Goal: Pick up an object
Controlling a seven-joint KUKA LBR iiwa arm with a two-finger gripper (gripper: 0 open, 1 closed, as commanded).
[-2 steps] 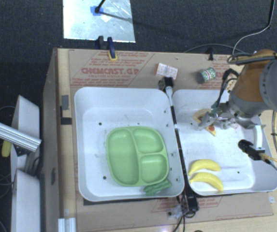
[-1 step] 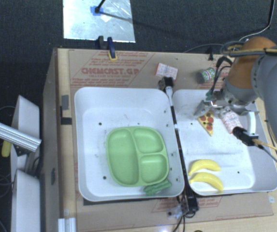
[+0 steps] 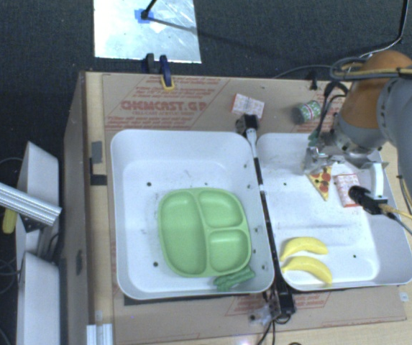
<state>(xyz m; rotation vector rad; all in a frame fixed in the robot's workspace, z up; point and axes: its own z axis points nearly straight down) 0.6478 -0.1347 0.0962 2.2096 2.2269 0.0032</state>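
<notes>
pincer (image 3: 319,157) low over right bin (image 3: 400,264) | touching pizza slice (image 3: 322,181) (grip unclear)

Glossy green plastic tray (image 3: 204,231), smooth white plastic bins (image 3: 137,185), shiny yellow bananas (image 3: 306,259)

a robotics lab: 2 white bins (image 3: 191,146) on a bench (image 3: 184,99), loose cables (image 3: 378,52), dark carpet.

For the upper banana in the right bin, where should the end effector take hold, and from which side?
Probably the middle of the upper banana, coming straight down, fingers closing across its narrow width. It lies flat on the right bin floor, curved, close above the lower banana, so the tapering ends and a sideways approach look poorer.
</notes>
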